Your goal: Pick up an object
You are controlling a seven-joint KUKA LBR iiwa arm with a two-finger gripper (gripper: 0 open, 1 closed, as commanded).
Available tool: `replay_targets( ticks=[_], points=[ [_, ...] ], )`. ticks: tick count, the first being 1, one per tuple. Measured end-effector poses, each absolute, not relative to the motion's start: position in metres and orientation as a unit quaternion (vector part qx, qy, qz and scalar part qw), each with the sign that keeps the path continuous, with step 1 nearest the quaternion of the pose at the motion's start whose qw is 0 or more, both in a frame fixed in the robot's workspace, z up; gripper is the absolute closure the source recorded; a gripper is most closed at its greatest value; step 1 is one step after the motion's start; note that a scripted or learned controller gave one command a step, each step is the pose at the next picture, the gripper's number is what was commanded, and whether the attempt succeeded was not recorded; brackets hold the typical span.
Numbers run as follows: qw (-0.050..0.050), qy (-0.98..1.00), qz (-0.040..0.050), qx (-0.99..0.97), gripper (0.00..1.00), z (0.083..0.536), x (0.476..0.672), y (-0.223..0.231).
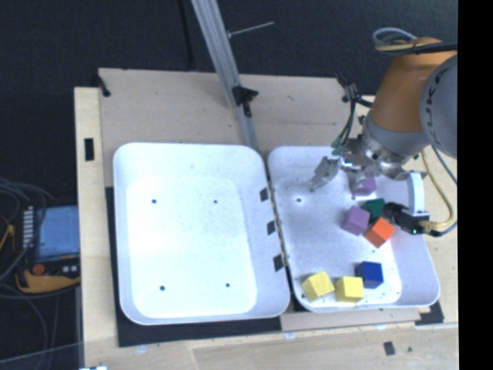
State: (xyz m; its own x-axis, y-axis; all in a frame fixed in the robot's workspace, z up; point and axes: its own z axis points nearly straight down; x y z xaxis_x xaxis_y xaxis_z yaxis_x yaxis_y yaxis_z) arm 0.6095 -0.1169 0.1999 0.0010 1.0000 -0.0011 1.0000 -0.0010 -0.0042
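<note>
My gripper (342,174) hangs over the upper part of the right bin (304,230), open, its fingers spread wide and nothing between them. One grey finger (321,175) points down-left. A small light purple block (365,183) lies just by the other finger, partly hidden under the wrist. Below it sit a dark green block (375,206), a purple block (356,220) and an orange block (378,232), close together. Near the bin's front edge lie a blue block (370,273) and two yellow blocks (317,286) (349,288).
The left bin (185,230) stands beside the right one, with black clips along the shared rim. A metal rail (219,48) slants down toward the bins from the back. Cables and a black connector (408,220) hang at the right bin's right side.
</note>
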Motion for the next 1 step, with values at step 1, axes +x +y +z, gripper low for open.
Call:
replay_targets(
  ticks=[1],
  points=[
    [0.002,-0.707,0.0021,-0.708,0.0,0.137,0.6049,-0.1171]
  ],
)
